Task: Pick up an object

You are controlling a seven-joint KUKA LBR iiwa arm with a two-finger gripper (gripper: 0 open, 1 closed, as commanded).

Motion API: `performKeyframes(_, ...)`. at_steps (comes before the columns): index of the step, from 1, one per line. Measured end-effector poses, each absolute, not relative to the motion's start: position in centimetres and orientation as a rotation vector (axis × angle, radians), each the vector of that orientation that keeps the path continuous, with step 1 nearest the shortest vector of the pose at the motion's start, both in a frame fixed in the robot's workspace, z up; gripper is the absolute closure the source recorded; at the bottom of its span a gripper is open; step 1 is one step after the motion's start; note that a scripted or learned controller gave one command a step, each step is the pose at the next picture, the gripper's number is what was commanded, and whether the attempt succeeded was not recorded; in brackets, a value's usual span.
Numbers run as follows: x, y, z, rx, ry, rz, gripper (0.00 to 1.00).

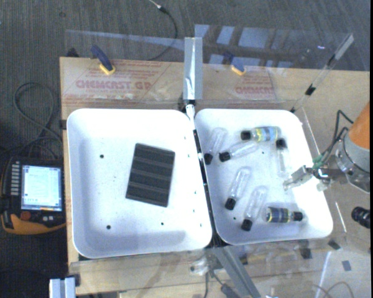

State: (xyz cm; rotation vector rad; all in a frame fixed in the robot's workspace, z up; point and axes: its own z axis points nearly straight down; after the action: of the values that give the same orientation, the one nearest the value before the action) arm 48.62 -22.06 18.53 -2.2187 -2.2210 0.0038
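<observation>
In the left bin [87,135] a black ribbed rectangular pad [150,174] lies flat near the middle. Scattered in the right bin [298,120] are several clear vials with black caps. One with a blue and yellow label [264,133] rests near the back. A second labelled vial [283,215] lies at the front right. Plain vials [237,187] sit in the middle. My gripper [304,176] hangs over the right bin's right rim, a little above and right of the front labelled vial. I see nothing held in it.
A teach pendant [34,191] with a lit screen lies on the floor left of the bench. Clear plastic walls [193,73] stand behind the bins. The arm's orange band [368,129] shows at the right edge.
</observation>
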Motion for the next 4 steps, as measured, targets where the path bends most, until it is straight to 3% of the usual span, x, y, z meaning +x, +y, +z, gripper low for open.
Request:
performKeyframes(1,54.3,-16.6,9.1,-2.188,-2.268,-0.004,0.0)
performKeyframes(2,63.8,-16.0,8.9,-2.23,-2.229,-0.004,0.0)
performKeyframes(3,63.9,-16.0,10.1,-2.23,-2.235,0.001,1.0)
performKeyframes(4,63.9,-16.0,10.1,-2.231,-2.235,0.002,0.0)
